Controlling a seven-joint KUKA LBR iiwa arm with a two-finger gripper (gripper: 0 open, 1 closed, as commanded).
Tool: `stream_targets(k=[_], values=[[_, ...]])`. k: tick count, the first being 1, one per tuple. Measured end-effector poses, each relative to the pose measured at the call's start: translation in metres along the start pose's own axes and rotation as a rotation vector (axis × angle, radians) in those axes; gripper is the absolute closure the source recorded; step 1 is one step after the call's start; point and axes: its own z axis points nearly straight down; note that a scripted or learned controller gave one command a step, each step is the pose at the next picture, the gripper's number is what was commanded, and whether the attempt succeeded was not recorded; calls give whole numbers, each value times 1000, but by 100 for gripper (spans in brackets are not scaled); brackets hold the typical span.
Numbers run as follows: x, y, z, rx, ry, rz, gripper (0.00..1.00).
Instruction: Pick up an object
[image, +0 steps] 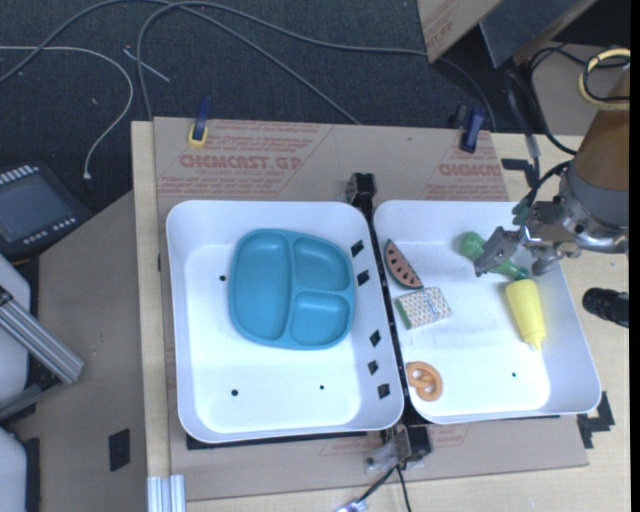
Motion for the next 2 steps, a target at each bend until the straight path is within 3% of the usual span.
stream_targets(k=[1, 2], values=[[0, 2, -6, -12, -2, -3, 0], [7, 6, 54, -7, -1, -2, 0]])
